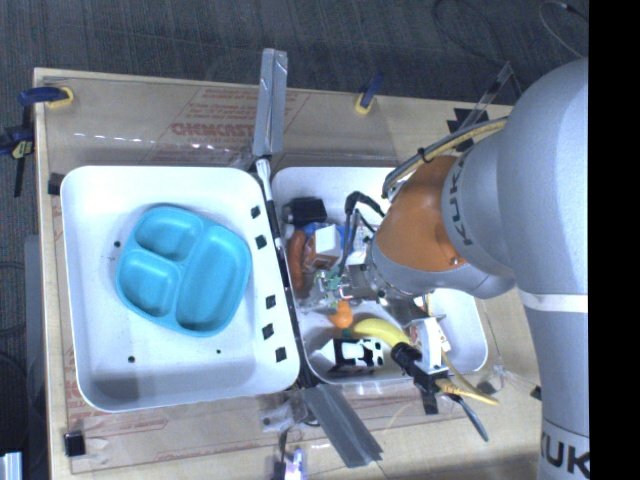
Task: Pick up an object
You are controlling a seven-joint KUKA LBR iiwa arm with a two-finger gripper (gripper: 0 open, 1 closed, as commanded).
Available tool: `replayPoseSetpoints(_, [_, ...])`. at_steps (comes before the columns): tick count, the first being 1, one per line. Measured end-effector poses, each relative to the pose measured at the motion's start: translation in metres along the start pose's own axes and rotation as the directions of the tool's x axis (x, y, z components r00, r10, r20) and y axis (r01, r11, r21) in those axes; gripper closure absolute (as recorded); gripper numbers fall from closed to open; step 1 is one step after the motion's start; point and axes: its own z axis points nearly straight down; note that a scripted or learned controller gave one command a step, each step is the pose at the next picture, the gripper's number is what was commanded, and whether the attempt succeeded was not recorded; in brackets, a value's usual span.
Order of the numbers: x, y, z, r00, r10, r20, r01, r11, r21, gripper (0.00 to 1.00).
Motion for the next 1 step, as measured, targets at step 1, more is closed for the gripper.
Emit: replayPoseSetpoints(1, [0.0362,0.0733,-0.1,0.999,-0.04,-0.018,0.04,0.999,0.014,1.0])
